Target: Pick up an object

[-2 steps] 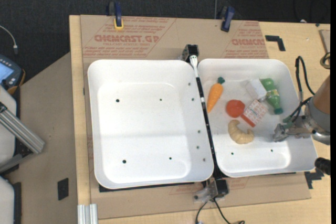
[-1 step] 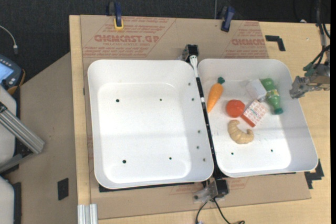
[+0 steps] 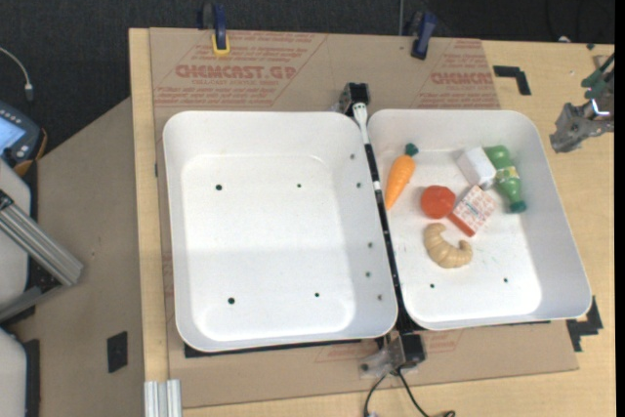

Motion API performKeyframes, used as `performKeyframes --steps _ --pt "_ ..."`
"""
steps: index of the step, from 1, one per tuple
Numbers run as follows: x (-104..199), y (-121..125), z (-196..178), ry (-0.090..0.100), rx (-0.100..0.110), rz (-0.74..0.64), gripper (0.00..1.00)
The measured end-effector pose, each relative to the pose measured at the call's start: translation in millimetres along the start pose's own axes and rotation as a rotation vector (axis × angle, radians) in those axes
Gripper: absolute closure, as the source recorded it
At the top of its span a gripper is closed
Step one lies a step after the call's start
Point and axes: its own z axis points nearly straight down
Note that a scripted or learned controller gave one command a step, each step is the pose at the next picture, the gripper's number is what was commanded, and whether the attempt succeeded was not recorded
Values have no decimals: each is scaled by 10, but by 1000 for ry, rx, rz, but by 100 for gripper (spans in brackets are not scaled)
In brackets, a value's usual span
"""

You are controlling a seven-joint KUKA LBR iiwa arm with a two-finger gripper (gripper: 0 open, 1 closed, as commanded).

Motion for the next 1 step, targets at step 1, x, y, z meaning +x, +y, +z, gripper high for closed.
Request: performKeyframes --steps 1 --pt "738 668 27 3 8 -4 100"
